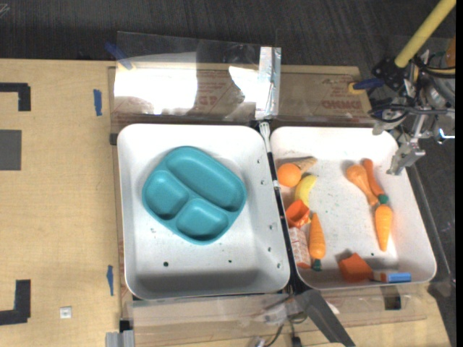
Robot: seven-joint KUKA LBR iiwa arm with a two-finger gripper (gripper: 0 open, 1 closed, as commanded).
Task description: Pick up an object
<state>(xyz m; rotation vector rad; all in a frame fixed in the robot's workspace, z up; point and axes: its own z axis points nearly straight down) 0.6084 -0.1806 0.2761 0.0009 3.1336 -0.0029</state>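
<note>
- My pincer hangs over the far right corner of the right-hand shallow white bin; I cannot tell how it stands, and I see nothing in it.
- The nearest thing is the pale orange toy carrot, lying just left of me and toward the near edge, its long axis slanting from far-left to near-right.
- Beside it lies the bright orange plastic carrot, end-on toward the bin's near edge.
- Judged from here, a short reach inward and down would meet either one.
</note>
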